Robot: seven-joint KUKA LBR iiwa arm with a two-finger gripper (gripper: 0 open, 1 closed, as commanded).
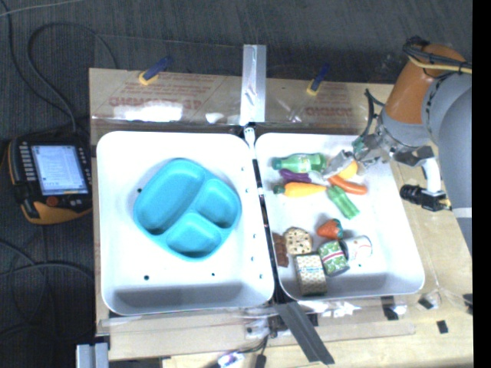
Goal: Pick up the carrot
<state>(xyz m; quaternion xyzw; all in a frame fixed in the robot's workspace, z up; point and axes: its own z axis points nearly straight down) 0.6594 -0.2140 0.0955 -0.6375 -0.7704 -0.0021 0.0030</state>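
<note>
Over the far right part of the right bin [410, 278], the gripper [357, 157] hangs just above the carrot [347, 183], which lies among toy foods beside a green bottle [299, 162], a yellow corn cob [303, 191] and a green pepper [342, 203]. Whether its fingers are apart or together I cannot tell. Beside it, the left bin [123, 282] holds a blue divided tray [188, 207].

I count two white bins [115, 282], one blue tray [188, 207] in the left one, and roughly ten toy foods [318, 228] in the right (packed close, so the tally is loose). One pendant [47, 176], two clips [155, 70].
</note>
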